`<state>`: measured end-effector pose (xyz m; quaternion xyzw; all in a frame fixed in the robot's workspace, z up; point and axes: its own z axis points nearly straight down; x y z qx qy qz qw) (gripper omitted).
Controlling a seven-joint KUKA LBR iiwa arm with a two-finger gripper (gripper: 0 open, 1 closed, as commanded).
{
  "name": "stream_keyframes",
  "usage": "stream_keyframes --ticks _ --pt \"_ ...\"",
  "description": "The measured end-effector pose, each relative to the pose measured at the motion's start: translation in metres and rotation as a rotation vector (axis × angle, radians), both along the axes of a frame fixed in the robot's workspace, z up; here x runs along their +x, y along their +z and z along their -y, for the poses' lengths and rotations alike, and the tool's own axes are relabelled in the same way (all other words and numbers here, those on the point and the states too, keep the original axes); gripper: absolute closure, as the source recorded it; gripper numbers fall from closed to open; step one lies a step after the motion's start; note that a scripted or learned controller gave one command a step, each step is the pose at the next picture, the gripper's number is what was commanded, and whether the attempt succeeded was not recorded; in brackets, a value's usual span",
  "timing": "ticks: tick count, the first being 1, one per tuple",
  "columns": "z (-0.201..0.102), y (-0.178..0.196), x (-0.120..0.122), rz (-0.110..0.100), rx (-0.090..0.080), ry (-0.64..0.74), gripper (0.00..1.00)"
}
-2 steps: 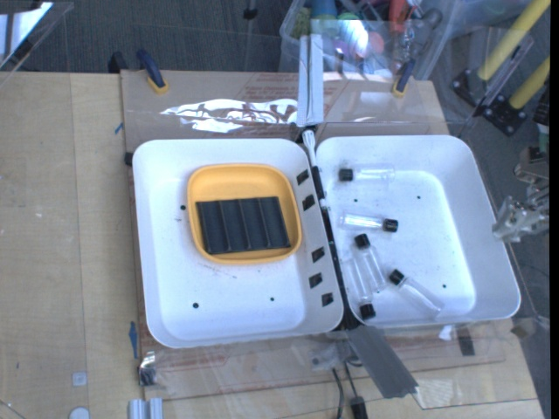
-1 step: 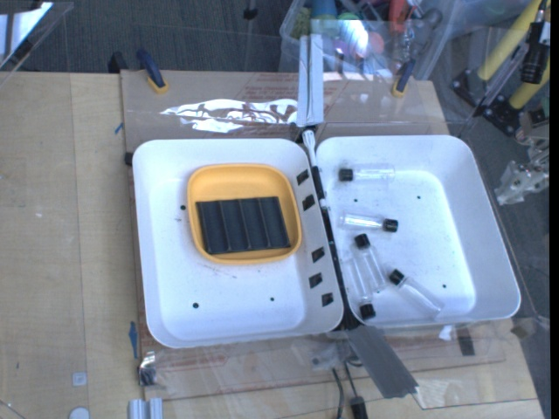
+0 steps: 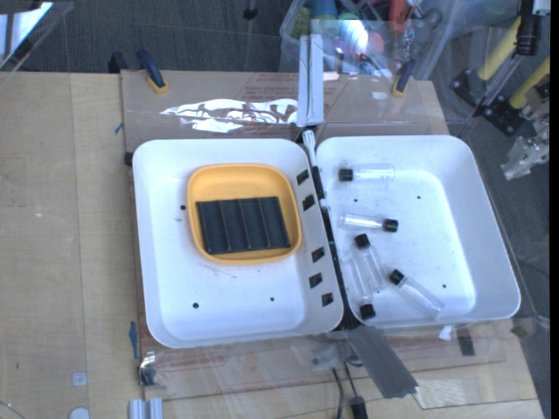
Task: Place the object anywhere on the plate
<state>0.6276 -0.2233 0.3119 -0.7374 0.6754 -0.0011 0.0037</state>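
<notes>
Camera view: two shallow white bins side by side on wooden counter (image 3: 52, 234). Left bin (image 3: 166, 304) carries yellow plate (image 3: 199, 182), rounded-square, set a little above bin centre. Black ridged block (image 3: 242, 225) lies flat on plate, long side across the view, four raised strips visible, inside the rim on all sides, nearer the plate's lower edge. Right bin (image 3: 476, 234) holds several clear vials with black caps, scattered: one vial (image 3: 369, 175) near upper left, one (image 3: 367, 223) below it, others clustered toward lower left, one slanted vial (image 3: 416, 293) lowest right of the group. Row of small black tabs (image 3: 312, 227) down the seam where bins meet. Clear tub of mixed coloured items (image 3: 376, 11) beyond the bins at top. Blue-handled clamp (image 3: 154, 73) at counter's far left corner.
</notes>
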Motion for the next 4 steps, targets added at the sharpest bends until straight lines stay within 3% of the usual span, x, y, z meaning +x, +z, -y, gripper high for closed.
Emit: stream_keyframes --ticks 1,2,3,4 --pt "-0.004 -0.015 0.019 0.0 -0.001 0.301 1.0" --pt "-0.011 0.022 0.017 0.0 -0.002 0.586 1.0" --pt "-0.009 -0.043 0.04 -0.002 -0.003 0.916 1.0" --pt "-0.003 0.014 0.036 0.003 -0.006 1.212 1.0"
